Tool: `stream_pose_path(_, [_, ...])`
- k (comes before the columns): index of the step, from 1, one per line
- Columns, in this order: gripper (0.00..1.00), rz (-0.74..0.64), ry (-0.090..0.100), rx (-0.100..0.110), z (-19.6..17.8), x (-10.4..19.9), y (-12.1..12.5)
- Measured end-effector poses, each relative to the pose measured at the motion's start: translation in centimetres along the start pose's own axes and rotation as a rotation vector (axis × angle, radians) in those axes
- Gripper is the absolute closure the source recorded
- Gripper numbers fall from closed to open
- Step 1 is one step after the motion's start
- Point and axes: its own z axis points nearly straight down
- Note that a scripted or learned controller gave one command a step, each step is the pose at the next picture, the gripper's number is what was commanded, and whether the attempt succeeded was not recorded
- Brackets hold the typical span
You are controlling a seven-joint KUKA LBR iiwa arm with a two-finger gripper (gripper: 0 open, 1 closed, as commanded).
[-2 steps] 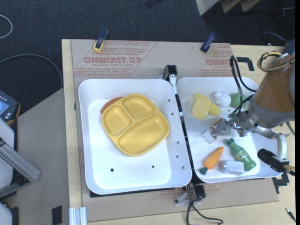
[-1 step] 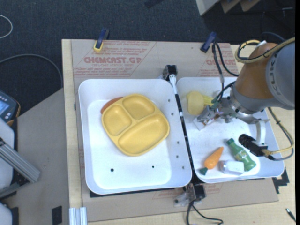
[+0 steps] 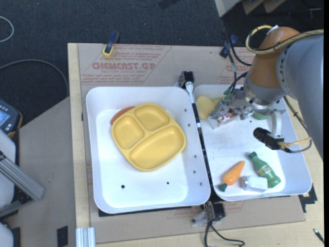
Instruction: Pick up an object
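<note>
Yellow tray [image 3: 149, 136], one carrot [image 3: 234, 172], one bottle [image 3: 264, 169]

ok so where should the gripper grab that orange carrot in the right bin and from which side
Probably across the middle of the carrot, coming straight down from above. It lies flat on the floor of the right bin, slanted, with its thick orange end up-right and its green tip down-left. Closing across the narrow width suits its taper. The green bottle and a small pale object lie close on its right, so keep the fingers clear of them.

The yellow divided tray [image 3: 148, 136] looks like smooth, glossy plastic, lying in a matt white bin [image 3: 97, 153].
</note>
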Motion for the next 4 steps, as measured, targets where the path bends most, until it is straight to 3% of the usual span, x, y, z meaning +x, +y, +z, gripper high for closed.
stream_pose_path(1, [1.0,0.004,0.002,-0.004,-1.3,0.0,0.0])
stream_pose_path(2, [1.0,0.011,0.002,0.02,-1.6,-5.7,-5.7])
stream_pose_path(3, [1.0,0.009,0.005,0.022,0.0,-7.8,-11.7])
stream_pose_path(4, [1.0,0.007,0.005,0.019,1.3,-10.9,-12.7])
